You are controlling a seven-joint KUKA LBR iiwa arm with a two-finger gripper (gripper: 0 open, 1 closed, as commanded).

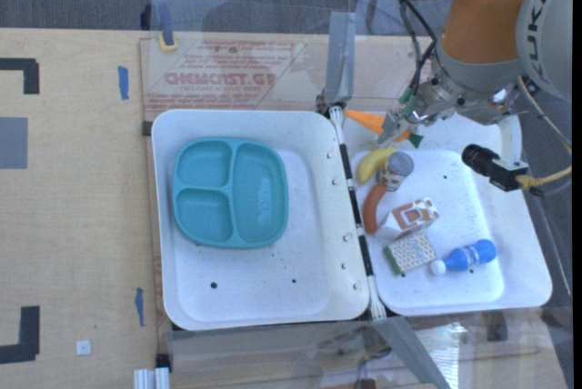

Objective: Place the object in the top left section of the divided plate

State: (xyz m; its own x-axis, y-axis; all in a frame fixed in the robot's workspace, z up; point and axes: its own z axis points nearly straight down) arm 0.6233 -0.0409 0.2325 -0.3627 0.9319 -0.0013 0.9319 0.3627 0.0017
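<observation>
A teal divided plate lies in the left bin, with two small sections on its left and one large section on its right. Nothing lies in any section. My gripper hangs low over the back left corner of the right bin. It is just above an orange carrot and a yellow banana. The gripper's body hides part of the carrot. I see nothing held in it.
In the right bin lie a small round can, a red sausage, a small carton, a flat checkered box and a blue bottle. A black part juts from the arm above that bin.
</observation>
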